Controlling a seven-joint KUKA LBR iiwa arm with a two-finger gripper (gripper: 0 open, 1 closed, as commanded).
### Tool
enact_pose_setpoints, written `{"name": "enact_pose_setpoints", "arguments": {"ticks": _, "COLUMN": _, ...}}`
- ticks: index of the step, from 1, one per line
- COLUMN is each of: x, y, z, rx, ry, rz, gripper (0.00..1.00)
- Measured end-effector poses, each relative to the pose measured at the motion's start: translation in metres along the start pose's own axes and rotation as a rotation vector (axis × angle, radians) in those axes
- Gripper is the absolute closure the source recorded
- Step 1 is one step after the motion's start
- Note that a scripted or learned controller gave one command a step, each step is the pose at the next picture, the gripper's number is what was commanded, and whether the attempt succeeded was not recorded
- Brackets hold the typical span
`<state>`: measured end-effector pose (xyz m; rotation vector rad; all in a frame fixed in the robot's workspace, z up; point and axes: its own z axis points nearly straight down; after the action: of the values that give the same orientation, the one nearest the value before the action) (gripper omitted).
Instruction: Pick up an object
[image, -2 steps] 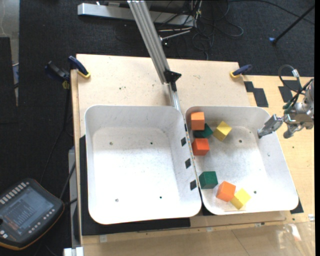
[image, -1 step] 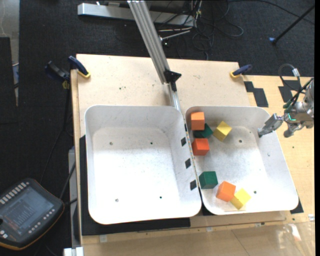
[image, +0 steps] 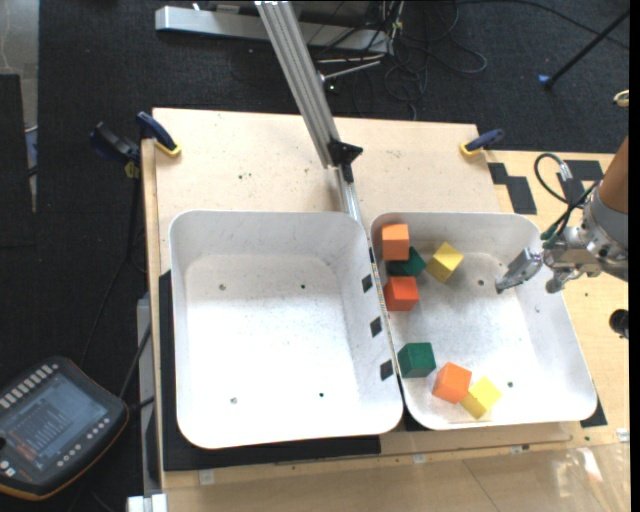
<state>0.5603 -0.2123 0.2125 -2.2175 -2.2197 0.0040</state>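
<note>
Blocks (image: 404, 292): 7 in right bin (image: 560, 340), orange/green/yellow; tool (image: 535, 268) over right rim.

Grey metal hand (image: 537, 272), black cable looped above, orange band

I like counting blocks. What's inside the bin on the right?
Inside the right bin: six blocks, namely orange ones, yellow ones and a green one. Something dark green is partly hidden behind the top orange block.
</note>
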Motion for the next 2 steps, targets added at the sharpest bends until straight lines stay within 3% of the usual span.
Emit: {"name": "enact_pose_setpoints", "arguments": {"ticks": 2, "x": 0.004, "y": -0.002, "z": 0.118, "rx": 0.000, "ry": 0.000, "rz": 0.001, "gripper": 0.00}}
